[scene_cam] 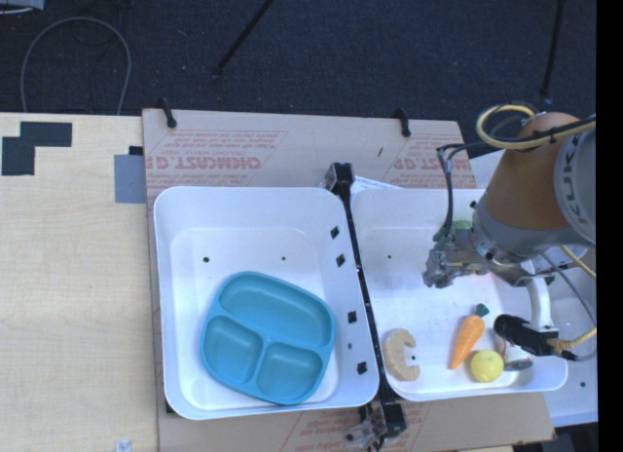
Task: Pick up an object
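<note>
You can't tell how far your gripper is open. Over the bare right bin floor, it probably misses the carrot.

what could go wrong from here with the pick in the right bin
1. The gripper hangs over bare floor of the right bin, apart from every item; closing there would likely grab nothing.
2. The carrot and yellow ball lie close together near the front wall, so a descent on one may knock the other or catch the rim.
3. The beige curved piece lies flat by the front edge, probably hard to pinch.
</note>
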